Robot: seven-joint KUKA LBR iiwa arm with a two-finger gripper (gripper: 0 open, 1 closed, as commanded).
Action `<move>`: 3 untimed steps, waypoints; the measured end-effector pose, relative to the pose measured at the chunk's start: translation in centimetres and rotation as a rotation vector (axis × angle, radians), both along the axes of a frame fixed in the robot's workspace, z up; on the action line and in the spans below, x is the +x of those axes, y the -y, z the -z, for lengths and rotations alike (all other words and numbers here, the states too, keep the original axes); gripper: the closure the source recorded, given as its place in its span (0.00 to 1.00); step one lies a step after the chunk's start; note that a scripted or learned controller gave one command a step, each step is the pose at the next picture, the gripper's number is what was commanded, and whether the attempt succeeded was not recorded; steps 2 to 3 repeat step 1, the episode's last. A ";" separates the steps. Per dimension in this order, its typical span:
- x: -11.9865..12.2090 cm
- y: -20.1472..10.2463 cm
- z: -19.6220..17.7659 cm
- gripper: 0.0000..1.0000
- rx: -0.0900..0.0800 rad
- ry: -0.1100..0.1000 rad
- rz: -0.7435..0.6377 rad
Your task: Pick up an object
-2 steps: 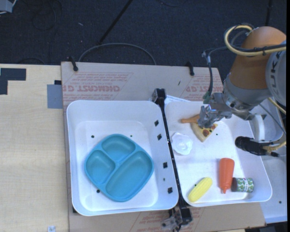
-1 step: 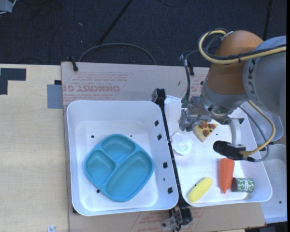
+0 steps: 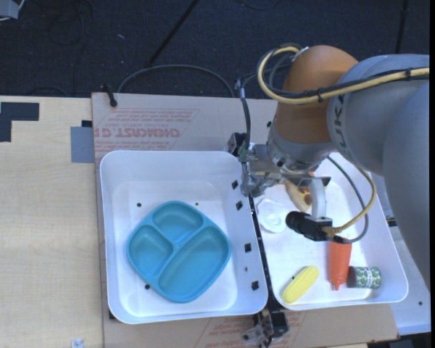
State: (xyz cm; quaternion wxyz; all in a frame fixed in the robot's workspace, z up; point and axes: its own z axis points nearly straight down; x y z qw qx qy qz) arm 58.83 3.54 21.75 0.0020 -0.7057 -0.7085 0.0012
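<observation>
The grey arm with its orange band (image 3: 315,75) leans over the right bin (image 3: 391,292). Its gripper (image 3: 255,174) hangs at the top left of that bin, close to the divider between the bins. Just below the gripper lies a clear, whitish cup-like item (image 3: 272,216). An orange carrot (image 3: 338,262) lies lower in the bin, with a yellow corn cob (image 3: 300,283) to its left and a small green can (image 3: 365,276) to its right. A tan item (image 3: 302,192) shows partly under the wrist.
The left bin (image 3: 116,194) holds a blue divided plate (image 3: 178,249). A black part on a pale bracket (image 3: 309,225) hangs from the wrist just above the carrot. Yellow and black cables loop around the arm. Cardboard lies under both bins.
</observation>
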 end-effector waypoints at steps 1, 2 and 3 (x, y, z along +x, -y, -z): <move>-0.8 -5.2 -1.0 1.00 0.000 0.001 0.000; -0.8 -5.2 -1.0 1.00 0.000 0.001 0.000; -0.8 -5.2 -1.0 1.00 0.000 0.001 0.000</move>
